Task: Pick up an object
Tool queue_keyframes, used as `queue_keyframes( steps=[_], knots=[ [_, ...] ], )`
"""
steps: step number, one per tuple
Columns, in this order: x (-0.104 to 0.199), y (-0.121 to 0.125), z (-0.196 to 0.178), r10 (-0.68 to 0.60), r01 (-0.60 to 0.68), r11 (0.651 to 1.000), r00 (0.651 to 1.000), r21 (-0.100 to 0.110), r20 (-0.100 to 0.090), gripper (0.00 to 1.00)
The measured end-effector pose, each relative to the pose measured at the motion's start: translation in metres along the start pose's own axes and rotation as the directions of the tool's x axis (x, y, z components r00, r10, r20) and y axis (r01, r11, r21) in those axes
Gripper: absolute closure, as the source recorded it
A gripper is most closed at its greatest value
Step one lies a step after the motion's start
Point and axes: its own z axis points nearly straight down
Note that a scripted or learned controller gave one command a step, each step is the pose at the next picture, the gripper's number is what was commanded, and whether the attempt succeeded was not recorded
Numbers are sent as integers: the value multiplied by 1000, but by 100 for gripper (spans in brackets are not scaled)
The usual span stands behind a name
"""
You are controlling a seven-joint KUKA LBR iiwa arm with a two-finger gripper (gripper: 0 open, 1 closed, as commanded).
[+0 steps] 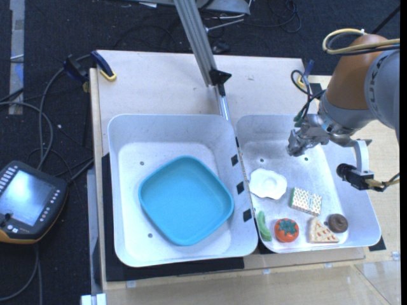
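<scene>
Here the arm reaches in from the right and bends down over the far part of the right bin. Its gripper hangs low above the bare white floor of that bin, near the back wall. Whether the fingers stand open or closed cannot be made out from this angle, and nothing can be seen held between them.

The things to pick from lie toward the near end of the same bin, well apart from the gripper. A white fried egg toy sits closest to it, near the bin's middle. Just to the right of the egg lies a checkered waffle square. Along the near edge, from left to right, are a slim green piece against the left wall, a red tomato with a green top, a wedge of toast or pizza, and a brown chocolate doughnut touching that wedge.

The left bin holds a large blue tray, turned at a slant. Both bins rest side by side on the pale tabletop. A handheld control pad lies on the dark floor at the left.
</scene>
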Motion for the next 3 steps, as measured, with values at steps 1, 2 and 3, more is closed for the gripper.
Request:
queue_keyframes(
  steps=[1,2,3],
  knots=[
    [-4,-4,-44,0,0,1000,1000,0,0,100],
    [-4,-3,-63,0,0,1000,1000,2,-1,100],
    [52,-5,-74,-5,5,1000,1000,3,-2,100]
  ],
)
